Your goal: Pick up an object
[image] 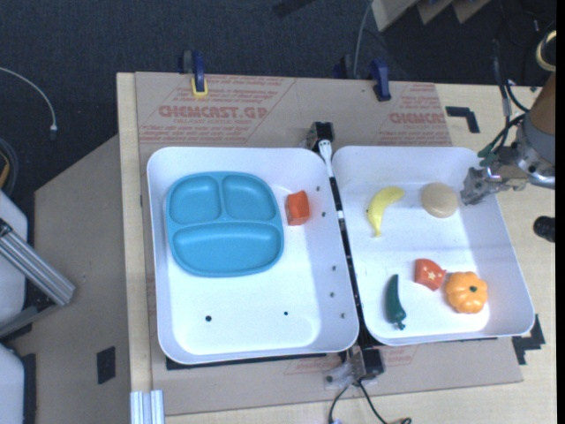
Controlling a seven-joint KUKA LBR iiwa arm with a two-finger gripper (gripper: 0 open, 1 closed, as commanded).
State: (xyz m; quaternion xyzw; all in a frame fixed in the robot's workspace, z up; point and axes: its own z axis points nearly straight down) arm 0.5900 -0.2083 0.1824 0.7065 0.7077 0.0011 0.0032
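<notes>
Camera view: my gripper (pixel 479 184) hangs at the right bin's (pixel 494 325) upper right rim, nothing in it; can't tell how far it's spread. Nearest pick: beige round thing (pixel 439 200), just to its left in the view. Banana (pixel 383 208) lies further left, long axis slanted. Tomato (pixel 429 274), pumpkin (pixel 466 292), green pepper (pixel 394 303) sit nearer the front. Nothing btwn me & the beige one.
</notes>
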